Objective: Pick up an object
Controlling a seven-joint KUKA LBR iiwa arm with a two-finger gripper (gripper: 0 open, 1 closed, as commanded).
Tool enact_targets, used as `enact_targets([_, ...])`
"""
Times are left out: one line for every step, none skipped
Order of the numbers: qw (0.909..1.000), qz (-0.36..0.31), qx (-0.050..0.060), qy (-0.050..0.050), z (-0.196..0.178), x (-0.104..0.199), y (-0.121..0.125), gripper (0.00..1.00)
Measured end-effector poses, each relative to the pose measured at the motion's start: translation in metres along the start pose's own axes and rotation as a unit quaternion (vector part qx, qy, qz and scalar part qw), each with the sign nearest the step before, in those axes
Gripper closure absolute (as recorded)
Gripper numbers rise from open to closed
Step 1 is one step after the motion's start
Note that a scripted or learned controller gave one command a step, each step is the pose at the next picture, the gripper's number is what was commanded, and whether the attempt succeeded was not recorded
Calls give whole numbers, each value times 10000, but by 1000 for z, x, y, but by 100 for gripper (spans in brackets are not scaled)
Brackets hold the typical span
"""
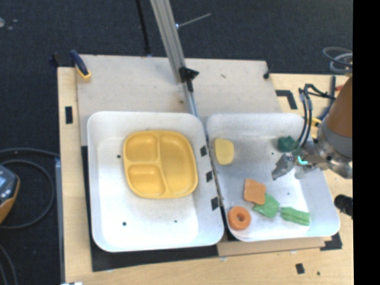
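From the overhead camera you look down on a pale wooden bench over dark carpet, carrying two shallow white bins side by side. The left bin holds a yellow divided plate at its middle. The right bin carries the pickable pieces: a pale yellow disc against its left wall, an orange slab near the middle, an orange ring in the near left corner, and a green leafy piece and green pod along the near edge. Your gripper hangs over the right half of that bin, fingers spread apart with nothing between them. These look like light, stiff plastic toys, probably slick; the slab likely offers the surest hold, pinched across its flat sides.
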State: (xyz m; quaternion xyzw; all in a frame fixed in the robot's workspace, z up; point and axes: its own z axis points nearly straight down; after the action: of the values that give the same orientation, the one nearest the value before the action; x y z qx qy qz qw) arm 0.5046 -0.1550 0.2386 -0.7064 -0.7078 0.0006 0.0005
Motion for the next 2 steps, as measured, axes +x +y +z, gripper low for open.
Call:
enact_targets([10000,-2,-13,-3,-1,0,1,0])
enact_targets([10000,6,4,0,47,8,3,0])
